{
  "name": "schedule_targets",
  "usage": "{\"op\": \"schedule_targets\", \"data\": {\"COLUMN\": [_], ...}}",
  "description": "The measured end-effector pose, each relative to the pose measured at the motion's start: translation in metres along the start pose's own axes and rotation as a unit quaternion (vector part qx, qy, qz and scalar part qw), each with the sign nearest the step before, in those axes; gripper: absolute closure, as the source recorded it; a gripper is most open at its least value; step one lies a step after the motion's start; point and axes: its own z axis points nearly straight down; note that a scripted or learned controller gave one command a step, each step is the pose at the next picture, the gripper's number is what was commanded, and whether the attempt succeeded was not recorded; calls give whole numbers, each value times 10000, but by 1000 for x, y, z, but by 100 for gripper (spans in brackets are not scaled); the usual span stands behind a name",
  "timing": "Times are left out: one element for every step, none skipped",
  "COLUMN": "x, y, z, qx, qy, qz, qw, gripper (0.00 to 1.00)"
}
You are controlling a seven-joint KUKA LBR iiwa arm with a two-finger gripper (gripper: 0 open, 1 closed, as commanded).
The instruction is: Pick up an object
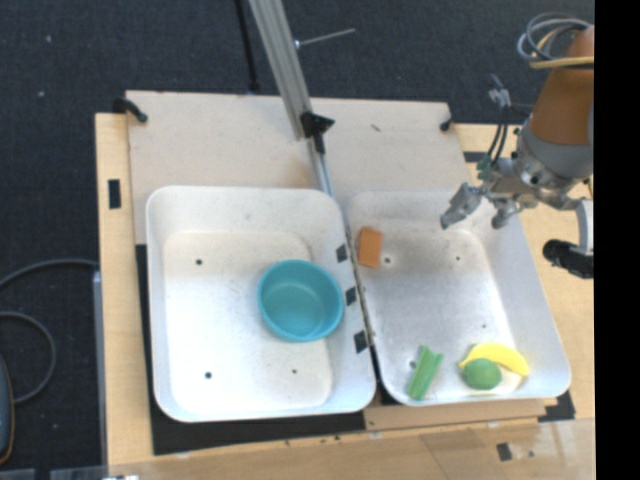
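Note:
My gripper [480, 214] hangs over the far right corner of the right bin [520, 268], its two grey fingers spread apart with nothing between them. An orange block [369, 247] lies at the right bin's far left edge. A green stick [424, 373] rests near the bin's front edge. Beside it a green ball [482, 374] sits against a yellow banana-shaped piece [503, 357] at the front right. A blue bowl [300, 300] stands in the left bin [180, 268], toward its right side.
A metal rail [285, 58] slants down from the top to the divide between the bins. Wooden bench board [220, 138] extends behind both bins. Cables [30, 318] lie on the dark floor at left.

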Motion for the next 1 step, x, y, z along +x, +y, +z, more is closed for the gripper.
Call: {"op": "schedule_targets", "data": {"x": [-2], "y": [-6], "z": [62], "qx": [12], "qy": [6], "qz": [1], "qw": [10000], "gripper": [0]}}
